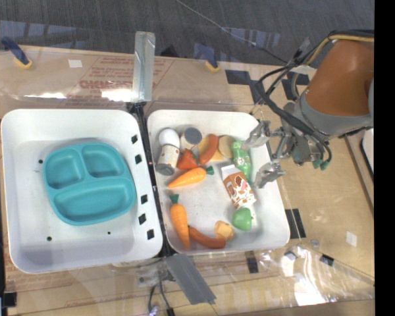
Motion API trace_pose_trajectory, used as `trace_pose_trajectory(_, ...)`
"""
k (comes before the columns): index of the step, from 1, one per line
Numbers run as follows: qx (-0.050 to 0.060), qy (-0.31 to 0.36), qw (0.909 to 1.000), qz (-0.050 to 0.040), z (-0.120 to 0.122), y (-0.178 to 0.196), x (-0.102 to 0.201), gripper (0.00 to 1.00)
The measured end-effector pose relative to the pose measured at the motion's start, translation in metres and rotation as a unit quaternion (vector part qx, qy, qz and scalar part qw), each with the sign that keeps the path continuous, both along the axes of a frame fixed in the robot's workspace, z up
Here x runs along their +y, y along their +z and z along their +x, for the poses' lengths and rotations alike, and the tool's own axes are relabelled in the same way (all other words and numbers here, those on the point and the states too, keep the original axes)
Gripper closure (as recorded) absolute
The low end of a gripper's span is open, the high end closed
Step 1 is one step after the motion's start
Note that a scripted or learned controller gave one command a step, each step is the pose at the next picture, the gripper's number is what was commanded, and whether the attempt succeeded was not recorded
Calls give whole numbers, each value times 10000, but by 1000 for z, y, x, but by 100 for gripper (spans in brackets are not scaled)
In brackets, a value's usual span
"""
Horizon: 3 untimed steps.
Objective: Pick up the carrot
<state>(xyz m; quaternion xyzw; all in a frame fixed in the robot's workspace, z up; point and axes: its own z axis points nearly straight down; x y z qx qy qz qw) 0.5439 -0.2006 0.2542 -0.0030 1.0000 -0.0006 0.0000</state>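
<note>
Cardboard-lined bench (72,78) with faint red print, unreadable; carrot (187,177) in right bin (276,209).

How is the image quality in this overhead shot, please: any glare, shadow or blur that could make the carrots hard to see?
In the camera view, glare whitens the clear plastic sheet behind the bins; the two orange plastic carrots in the right white bin are evenly lit and sharp; the teal divided plate casts a soft shadow; the metal pincer at the bin's right rim looks slightly soft.
</note>
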Motion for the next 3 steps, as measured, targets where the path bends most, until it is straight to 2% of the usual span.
trace_pose_trajectory(1, 34, 973, 9952, 25, -53, -114, 60, 0)
trace_pose_trajectory(2, 12, 490, 9988, 20, -62, -164, 108, 0)
trace_pose_trajectory(3, -18, 524, 9986, 6, -59, -152, 108, 100)
